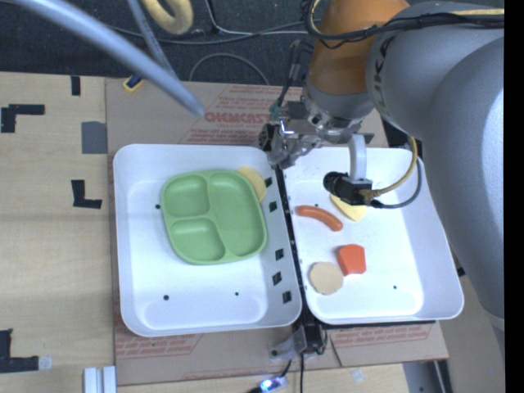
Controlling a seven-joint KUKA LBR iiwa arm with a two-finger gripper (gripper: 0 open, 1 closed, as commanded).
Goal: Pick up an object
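Faintly, red CHEMCAST lettering [237, 115] marks the cardboard [135, 115] at the bench's far edge; jaws hang over the bins' shared rim [286, 228]; their state cannot be told.

- Arm [458, 80] — grey and bulky, it enters from the right, crossing above the far right corner of the right bin [409, 289].
- Orange band [352, 23] — lies beyond that bin's far edge.
- Gripper [281, 143] — points down at that bin's far left corner.
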